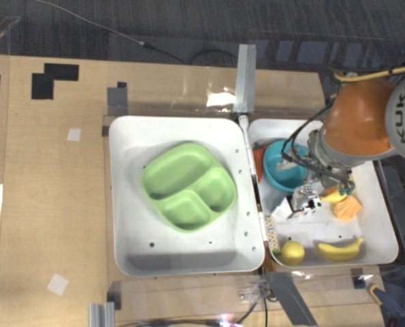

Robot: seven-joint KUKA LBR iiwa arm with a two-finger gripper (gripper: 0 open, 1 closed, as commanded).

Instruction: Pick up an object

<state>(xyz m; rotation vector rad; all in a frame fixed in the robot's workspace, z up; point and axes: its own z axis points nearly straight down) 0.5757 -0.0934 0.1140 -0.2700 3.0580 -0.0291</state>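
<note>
The gripper (307, 201) hangs low in the right bin (386, 247); its finger state cannot be told. Relative to it, the blue bowl (282, 169) sits just behind, banana (338, 249) and lemon (293, 252) in front.

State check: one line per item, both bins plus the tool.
green divided plate: upright, flat in left bin
blue bowl: upright in right bin, partly under arm
banana: lying at front of right bin
lemon: resting left of banana
orange piece: resting beside tool
tool: lowered into right bin
</note>
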